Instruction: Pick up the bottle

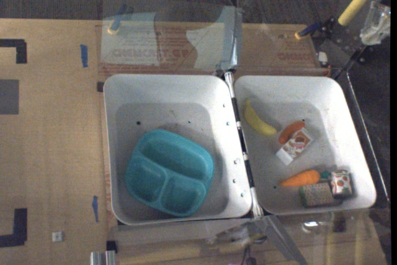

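Observation:
The right bin (347,108) holds several small items. A yellow banana (258,120) lies at its upper left. Beside it, a short orange-red piece (291,131) touches a white carton-like item with a red label (294,146); I cannot tell whether the two are one bottle. Lower down lies an orange carrot (300,179). Next to it are a green-brown block (316,195) and a small red-and-white pack (340,183).
The left bin (124,102) holds a teal divided plate (169,172) at its lower middle. A clear plastic sheet (167,40) lies behind the bins. A yellow rod and clamp gear (360,3) stand at the top right, beyond the bench.

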You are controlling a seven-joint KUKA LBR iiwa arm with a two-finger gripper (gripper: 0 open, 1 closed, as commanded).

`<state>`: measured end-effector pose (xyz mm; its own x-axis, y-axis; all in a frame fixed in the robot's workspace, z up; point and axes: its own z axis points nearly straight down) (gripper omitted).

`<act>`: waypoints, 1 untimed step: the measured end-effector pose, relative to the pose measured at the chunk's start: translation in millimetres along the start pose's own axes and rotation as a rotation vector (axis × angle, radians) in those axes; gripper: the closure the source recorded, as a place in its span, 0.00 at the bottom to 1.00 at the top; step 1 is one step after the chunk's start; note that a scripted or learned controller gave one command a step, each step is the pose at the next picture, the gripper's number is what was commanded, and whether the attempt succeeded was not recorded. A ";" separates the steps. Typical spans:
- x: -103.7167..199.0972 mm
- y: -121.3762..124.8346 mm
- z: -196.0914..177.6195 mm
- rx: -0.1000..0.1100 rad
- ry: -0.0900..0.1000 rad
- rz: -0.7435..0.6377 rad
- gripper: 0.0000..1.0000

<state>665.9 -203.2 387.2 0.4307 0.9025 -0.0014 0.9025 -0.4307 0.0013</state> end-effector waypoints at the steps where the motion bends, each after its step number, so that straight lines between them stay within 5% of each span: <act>1: 0.5 0.2 -10.3 -0.002 -0.001 -0.001 1.00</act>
<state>666.2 -202.8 397.4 0.4300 0.9028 -0.0026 0.9028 -0.4300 0.0032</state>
